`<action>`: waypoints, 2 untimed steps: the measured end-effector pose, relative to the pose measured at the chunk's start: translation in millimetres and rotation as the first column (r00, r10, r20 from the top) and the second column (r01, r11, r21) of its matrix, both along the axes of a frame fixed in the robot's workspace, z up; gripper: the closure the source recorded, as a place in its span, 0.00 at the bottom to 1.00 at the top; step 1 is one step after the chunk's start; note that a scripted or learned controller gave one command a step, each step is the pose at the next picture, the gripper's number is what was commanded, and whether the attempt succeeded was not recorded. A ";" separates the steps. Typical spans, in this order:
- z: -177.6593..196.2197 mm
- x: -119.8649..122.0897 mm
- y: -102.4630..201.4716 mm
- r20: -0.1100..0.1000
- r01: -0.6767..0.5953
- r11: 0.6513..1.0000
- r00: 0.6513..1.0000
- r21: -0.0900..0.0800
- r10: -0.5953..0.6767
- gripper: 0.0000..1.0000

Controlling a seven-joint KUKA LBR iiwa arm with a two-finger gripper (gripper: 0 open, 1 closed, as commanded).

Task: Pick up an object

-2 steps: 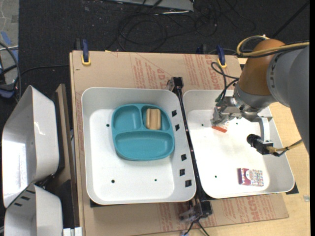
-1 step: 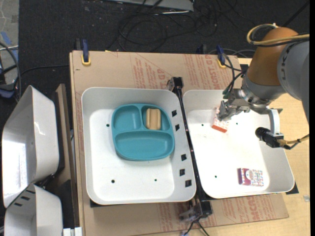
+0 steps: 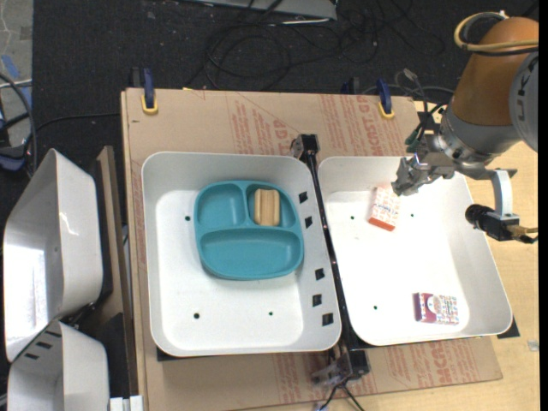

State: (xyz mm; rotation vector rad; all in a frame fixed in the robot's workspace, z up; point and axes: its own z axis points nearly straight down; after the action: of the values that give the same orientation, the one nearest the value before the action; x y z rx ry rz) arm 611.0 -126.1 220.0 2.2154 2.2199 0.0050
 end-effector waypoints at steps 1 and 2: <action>53.6 1.6 -0.1 0.001 -0.003 1.000 1.000 0.000 0.003 1.00; 48.1 -7.9 41.6 -0.006 -0.005 1.000 1.000 0.002 0.005 1.00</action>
State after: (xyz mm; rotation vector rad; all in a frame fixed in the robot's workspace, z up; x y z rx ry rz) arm 603.1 -84.6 268.1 2.2141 2.2300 0.0005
